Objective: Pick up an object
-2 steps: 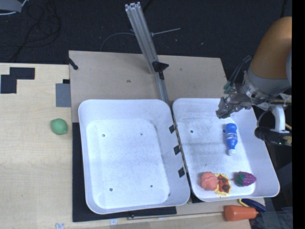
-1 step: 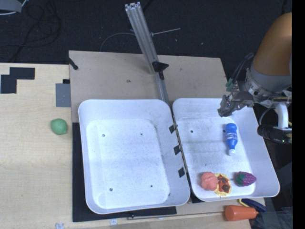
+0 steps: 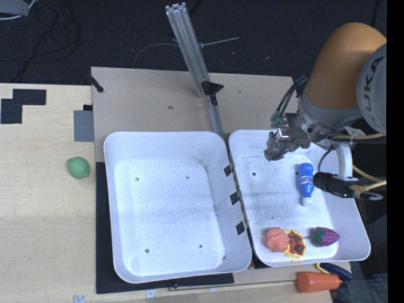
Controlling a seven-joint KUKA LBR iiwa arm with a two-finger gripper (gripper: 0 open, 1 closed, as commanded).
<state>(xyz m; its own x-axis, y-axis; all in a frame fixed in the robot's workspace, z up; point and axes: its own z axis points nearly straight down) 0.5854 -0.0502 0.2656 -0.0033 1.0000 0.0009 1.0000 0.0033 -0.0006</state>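
Over right white bin (image 3: 353, 248) far edge | gripper (image 3: 278, 148) hovering, nothing visibly held, jaw state cannot tell | blue plastic bottle (image 3: 305, 182) lying just beside: likeliest pick

Both white bins (image 3: 165, 145) look like thin moulded plastic, smooth with a faint speckled sheen, and they sit on a desk (image 3: 38, 188) of pale, matt wood-look board. The blue bottle (image 3: 305, 180) seems glossy plastic. The orange band (image 3: 344, 55) on the arm has a smooth satin shine beside grey metal.
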